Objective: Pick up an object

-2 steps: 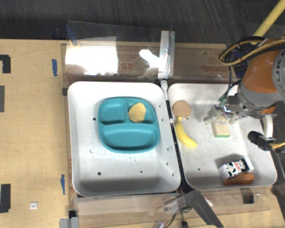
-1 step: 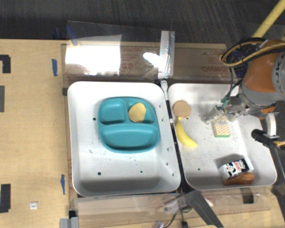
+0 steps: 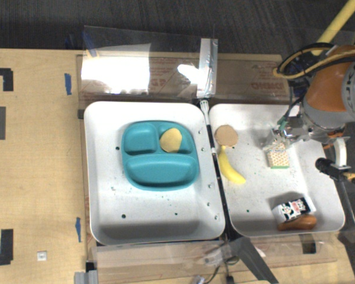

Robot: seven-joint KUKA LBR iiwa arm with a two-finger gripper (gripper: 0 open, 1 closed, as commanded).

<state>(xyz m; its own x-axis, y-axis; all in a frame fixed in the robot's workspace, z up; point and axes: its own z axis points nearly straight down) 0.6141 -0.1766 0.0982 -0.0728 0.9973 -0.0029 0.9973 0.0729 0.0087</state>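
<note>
- Surface (image 3: 29, 158): tan board carrying two shallow white bins side by side.
- Left bin (image 3: 106, 212): holds a teal divided tray (image 3: 160, 164); a yellow rounded object (image 3: 171, 139) lies in the tray's upper right compartment.
- Right bin (image 3: 254, 212): holds a round tan object (image 3: 226, 135) near its upper left corner, and a banana (image 3: 229, 167) just below it, beside the dividing wall.
- Near the right bin's lower right corner: a small black-and-white carton (image 3: 294, 208), touching an orange-brown object (image 3: 299, 222) at the rim.
- Arm (image 3: 331, 93): grey with an orange band, reaching in from the right.
- Pincer (image 3: 283, 134): over the upper part of the right bin, directly above a small pale checked packet (image 3: 277, 157); whether the pincer is open, closed, or gripping the packet cannot be told.
</note>
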